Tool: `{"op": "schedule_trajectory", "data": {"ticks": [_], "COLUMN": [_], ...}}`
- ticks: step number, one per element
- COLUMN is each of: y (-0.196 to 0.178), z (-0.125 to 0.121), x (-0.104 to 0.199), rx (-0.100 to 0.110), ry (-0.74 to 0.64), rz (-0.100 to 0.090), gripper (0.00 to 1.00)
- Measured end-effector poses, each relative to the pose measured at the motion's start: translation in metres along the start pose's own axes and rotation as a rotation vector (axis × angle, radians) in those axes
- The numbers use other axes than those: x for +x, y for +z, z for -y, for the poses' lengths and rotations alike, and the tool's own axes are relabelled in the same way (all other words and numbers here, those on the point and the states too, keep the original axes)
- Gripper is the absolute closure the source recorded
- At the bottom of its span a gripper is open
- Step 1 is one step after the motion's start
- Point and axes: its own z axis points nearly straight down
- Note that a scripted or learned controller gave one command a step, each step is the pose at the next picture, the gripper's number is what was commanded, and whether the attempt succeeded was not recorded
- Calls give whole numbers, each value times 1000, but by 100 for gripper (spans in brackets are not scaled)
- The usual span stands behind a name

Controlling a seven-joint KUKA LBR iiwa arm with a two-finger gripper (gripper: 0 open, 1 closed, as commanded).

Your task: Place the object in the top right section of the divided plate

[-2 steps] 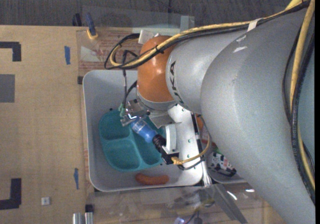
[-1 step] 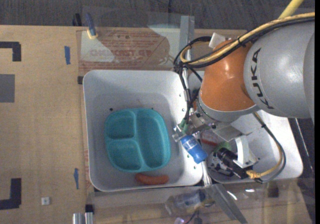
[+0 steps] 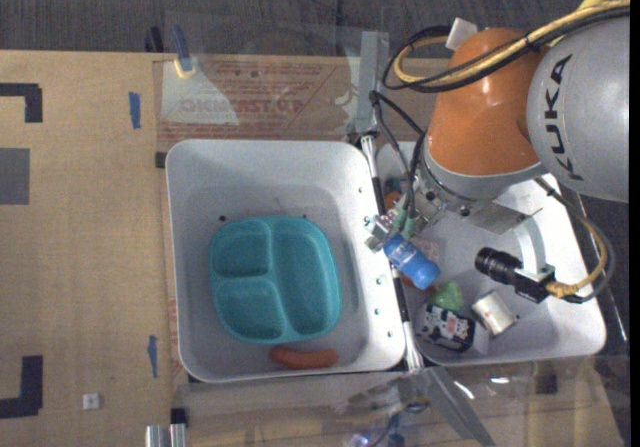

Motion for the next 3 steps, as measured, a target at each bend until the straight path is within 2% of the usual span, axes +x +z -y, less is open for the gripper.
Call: {"op": "schedule_trajectory", "data": {"ticks": [1,2,3], "y": [1,18,-117], "z": [-43,-50,-10], "x": [51,92,96], "rx": [-1,1,1], "ry": [-208,-484,-94], "rz": [0,-3,-1], "gripper": [100,100,100]}}
